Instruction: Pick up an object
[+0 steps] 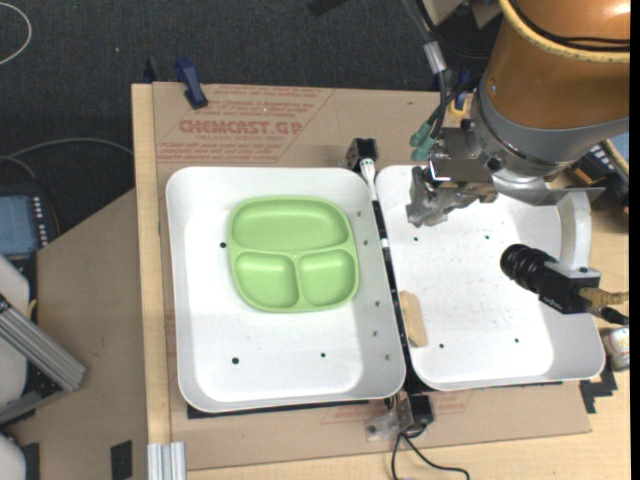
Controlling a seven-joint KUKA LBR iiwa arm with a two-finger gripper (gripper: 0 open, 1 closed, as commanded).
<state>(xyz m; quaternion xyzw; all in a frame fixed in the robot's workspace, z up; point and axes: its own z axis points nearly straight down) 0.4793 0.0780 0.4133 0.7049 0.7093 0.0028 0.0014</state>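
A green compartment plate [293, 253], judged light, stiff and best gripped at its rim, is seen inside the left bin [205, 353]. Right of that bin is seen the gripper [425, 211], whose opening cannot be told.

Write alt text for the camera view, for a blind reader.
The tool hangs over the far left corner of the right bin; a small tan block lies by that bin's left wall. A green three-part plate lies in the left bin.

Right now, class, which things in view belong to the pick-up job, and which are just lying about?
For the job: gripper; green divided tray; tan block.
Lying about: blue clip; printed cardboard sheet.
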